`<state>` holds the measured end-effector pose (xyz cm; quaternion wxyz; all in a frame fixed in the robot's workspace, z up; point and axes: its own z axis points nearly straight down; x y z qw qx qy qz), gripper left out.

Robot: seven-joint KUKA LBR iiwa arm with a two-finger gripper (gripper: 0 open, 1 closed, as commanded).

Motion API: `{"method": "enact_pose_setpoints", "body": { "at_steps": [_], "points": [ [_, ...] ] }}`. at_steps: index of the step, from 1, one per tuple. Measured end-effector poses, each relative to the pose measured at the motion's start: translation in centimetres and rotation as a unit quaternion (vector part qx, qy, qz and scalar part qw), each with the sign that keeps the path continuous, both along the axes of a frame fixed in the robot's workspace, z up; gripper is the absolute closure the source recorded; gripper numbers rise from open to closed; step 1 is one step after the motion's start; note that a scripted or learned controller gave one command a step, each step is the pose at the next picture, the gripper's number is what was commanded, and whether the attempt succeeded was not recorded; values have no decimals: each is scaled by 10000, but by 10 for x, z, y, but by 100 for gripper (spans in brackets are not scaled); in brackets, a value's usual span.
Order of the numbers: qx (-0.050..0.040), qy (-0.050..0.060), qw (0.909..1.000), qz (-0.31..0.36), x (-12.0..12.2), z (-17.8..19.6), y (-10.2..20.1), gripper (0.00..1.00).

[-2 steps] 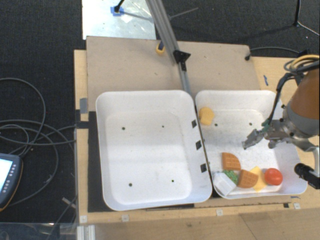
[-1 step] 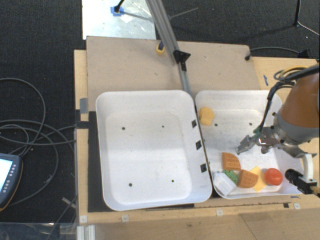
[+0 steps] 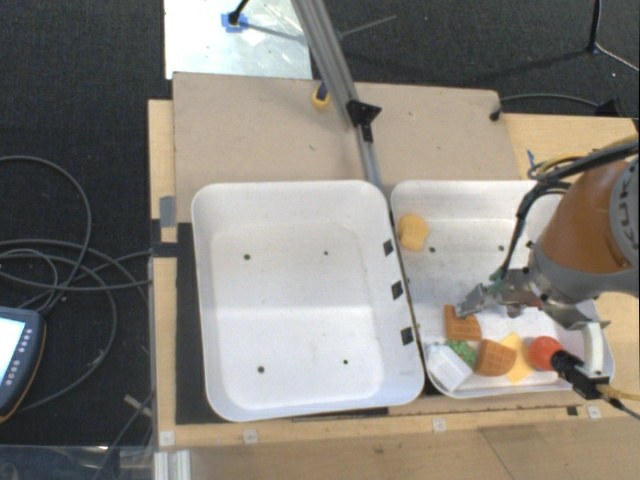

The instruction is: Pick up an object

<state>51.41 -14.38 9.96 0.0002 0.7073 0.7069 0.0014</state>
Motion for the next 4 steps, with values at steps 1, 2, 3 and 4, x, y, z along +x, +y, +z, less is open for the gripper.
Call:
{"method": "enact_pose_setpoints", "body": {
  "at_steps": [1, 2, 3, 4],
  "points": [
    [-8, -21, 10000, 4, 1, 13, -1, 100],
    [-20, -27, 10000, 25, 2, 76, -6, 100],
    [-18, -23, 10000, 31, 6, 120, -6, 100],
    [-21, -24, 10000, 27, 7, 167, -14, 100]
  ]
}}
